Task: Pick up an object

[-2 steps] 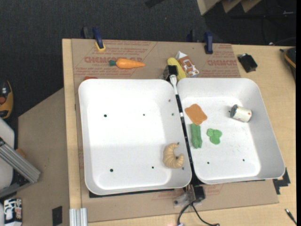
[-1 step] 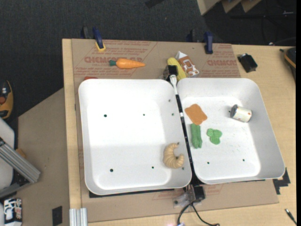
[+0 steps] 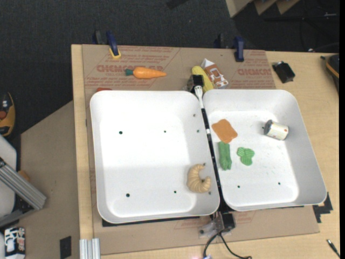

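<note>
Whether my gripper is spread or pressed together I cannot tell.

Taking the right bin as my landmark: inside it, toward its left wall, lie an orange slab and, just below that, a green stick with a green clump just beside it. A white roll sits apart from them toward the bin's right side. Touching the right bin along its left edge is the left bin, where a tan pastry rests near the shared wall, close to the front.

Behind the right bin's far-left corner, on the printed cardboard sheet, lie a banana and a small carton just beside each other. A carrot lies farther left on the sheet. Two blue clamps grip the sheet's far edge. A black block lies on the pale wooden bench beyond the right bin's far-right corner. Dark carpet covers the floor beyond the bench and to the left.
</note>
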`<state>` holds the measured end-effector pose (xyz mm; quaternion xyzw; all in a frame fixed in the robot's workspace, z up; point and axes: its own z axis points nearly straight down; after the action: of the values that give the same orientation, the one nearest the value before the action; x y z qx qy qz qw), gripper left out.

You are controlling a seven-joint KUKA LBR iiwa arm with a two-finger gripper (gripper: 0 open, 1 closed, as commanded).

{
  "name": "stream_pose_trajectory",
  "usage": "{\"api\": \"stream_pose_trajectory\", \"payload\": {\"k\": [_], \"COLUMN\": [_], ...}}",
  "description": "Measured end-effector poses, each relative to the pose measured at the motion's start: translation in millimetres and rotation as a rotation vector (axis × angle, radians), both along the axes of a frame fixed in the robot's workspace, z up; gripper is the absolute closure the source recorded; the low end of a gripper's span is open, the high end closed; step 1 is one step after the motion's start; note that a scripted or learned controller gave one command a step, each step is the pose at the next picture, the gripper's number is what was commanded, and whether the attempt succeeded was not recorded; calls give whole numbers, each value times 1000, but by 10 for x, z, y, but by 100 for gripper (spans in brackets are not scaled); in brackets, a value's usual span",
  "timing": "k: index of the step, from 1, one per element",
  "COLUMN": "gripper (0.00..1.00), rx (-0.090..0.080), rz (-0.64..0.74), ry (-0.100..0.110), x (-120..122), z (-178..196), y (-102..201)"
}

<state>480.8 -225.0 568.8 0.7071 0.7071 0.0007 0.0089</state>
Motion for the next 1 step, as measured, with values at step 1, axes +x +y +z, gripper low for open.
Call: {"api": "stream_pose_trajectory", "payload": {"k": [1], "gripper": [0], "rx": [1], "rz": [0], "ry": [2], "x": [0], "z": [-6], "y": [0]}}
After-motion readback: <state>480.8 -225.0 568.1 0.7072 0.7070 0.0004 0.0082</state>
